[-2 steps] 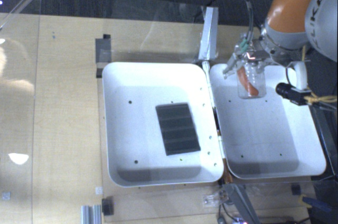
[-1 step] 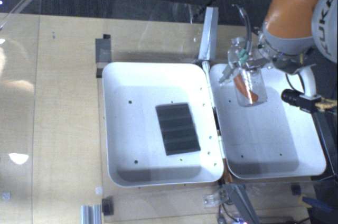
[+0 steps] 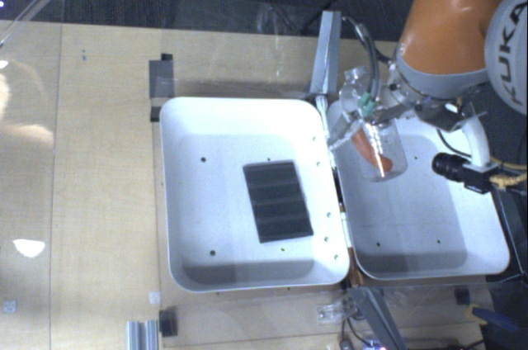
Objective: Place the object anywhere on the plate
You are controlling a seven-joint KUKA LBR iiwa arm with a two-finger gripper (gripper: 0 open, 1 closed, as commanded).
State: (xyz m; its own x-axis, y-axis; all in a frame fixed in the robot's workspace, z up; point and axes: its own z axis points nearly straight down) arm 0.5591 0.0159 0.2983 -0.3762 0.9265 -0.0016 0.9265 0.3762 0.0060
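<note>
The gripper [image 3: 373,155] is hovering over the right bin's [image 3: 429,249] upper-left corner, apparently pinching the orange object [image 3: 365,147] between its clear fingers, so the carry to the dark plate [image 3: 278,201] in the left bin [image 3: 190,142] is still waiting.

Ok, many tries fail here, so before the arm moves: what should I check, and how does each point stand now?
1. Dark plate lies flat in the left bin: ok.
2. Orange object sits at the claw, over the right bin: ok.
3. Claw truly grips the object: cannot tell.
4. Claw high enough to pass the bins' rims: cannot tell.
5. Object on the plate: not ok.
</note>
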